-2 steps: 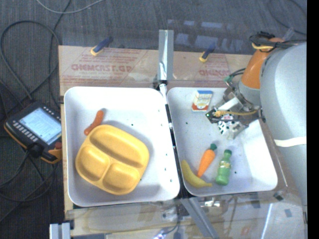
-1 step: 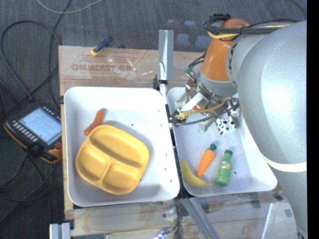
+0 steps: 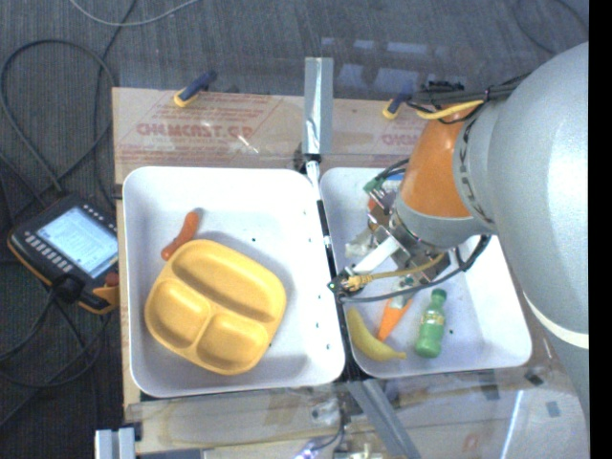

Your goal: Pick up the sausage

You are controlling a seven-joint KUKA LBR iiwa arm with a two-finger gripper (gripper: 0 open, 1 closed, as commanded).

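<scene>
The sausage (image 3: 182,234) is a small orange-red link in the left bin (image 3: 143,199). It rests against the upper-left edge of the yellow compartment plate (image 3: 216,304). My gripper (image 3: 375,247) hangs over the left part of the right bin (image 3: 507,342), far to the right of the sausage. The orange and grey wrist covers most of it. I see nothing held.
In the right bin's front part lie a banana (image 3: 371,338), a carrot (image 3: 392,317) and a green bottle (image 3: 431,323), just below the gripper. The ridge between the bins (image 3: 325,247) separates the gripper from the sausage. A teach pendant (image 3: 67,247) sits left of the bench.
</scene>
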